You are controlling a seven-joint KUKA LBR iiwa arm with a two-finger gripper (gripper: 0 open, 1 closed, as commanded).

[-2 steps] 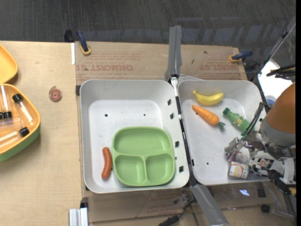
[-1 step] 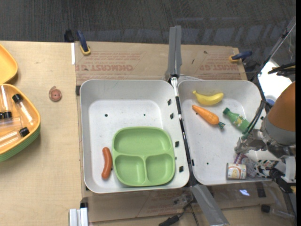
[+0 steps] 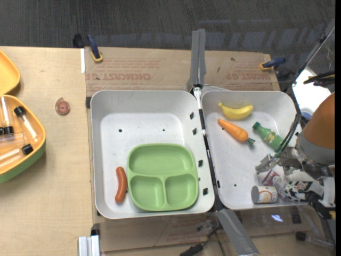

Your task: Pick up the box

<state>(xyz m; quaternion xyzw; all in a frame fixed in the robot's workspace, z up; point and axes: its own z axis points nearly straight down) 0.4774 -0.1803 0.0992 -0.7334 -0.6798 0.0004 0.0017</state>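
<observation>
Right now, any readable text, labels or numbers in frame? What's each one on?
"CHEMCAST GP", printed in red and upside down in this view, on the left cardboard sheet behind the bins.
A second red print on the right cardboard sheet: too faint to read.
Label on the can in the right bin: too small and blurred to read.
Black-and-white box near the gripper: its markings are not legible.

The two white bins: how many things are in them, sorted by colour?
Green: 2, the divided plate and the bottle
Orange: 1, the carrot
Yellow: 1, the banana
Red-brown: 1, the sausage
Silver: 1, the can
Black and white: 1, the box
Total: 7
</observation>
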